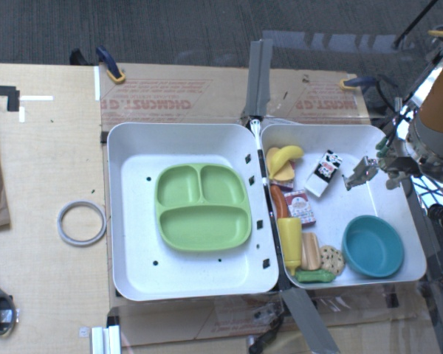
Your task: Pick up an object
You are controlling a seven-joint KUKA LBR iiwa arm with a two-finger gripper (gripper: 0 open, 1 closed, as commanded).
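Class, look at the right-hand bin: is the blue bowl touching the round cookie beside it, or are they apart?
Cannot tell. In the camera view the blue bowl and the cookie sit very close together, and at this slant no clear gap or contact shows between their rims.

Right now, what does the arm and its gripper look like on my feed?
The arm comes in at the right edge: an orange band above a grey wrist, with thin dark cables running past it. The gripper is small, grey metal, with angular fingers, over the right bin.
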